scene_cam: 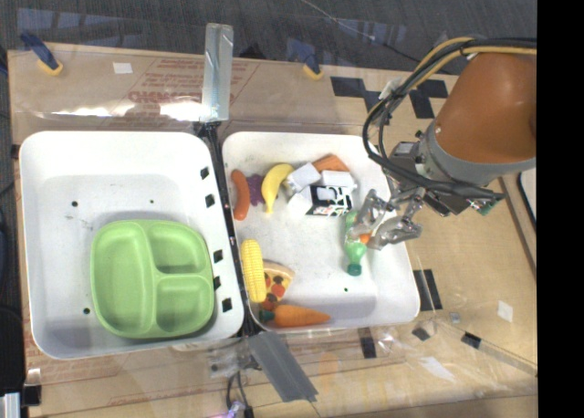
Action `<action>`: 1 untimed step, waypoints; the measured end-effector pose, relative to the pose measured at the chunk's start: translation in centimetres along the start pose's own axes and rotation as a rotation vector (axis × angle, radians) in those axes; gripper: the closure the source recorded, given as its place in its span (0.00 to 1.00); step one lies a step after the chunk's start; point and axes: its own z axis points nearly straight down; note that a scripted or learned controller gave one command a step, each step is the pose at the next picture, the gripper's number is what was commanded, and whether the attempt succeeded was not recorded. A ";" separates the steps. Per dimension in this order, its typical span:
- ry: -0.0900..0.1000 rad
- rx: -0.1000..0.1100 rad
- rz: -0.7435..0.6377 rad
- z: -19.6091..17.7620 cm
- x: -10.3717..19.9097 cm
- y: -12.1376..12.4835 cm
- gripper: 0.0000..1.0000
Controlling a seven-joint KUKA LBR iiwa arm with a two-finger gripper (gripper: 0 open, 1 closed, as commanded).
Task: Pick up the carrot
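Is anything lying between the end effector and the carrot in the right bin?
Nothing visible blocks it. The end effector is over the right bin's right side, by a small green and orange item. The carrot lies against the near wall, and the bin floor between them is bare. A corn cob and a pizza slice crowd its left end.

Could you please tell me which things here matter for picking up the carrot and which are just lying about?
Part of the job:
carrot, at the right bin's near edge
gripper, over that bin's right side

Lying about:
corn
banana
pizza slice
green bottle
green tray in the left bin
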 end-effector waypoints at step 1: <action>-0.003 0.006 -0.187 -4.4 0.7 -4.5 1.00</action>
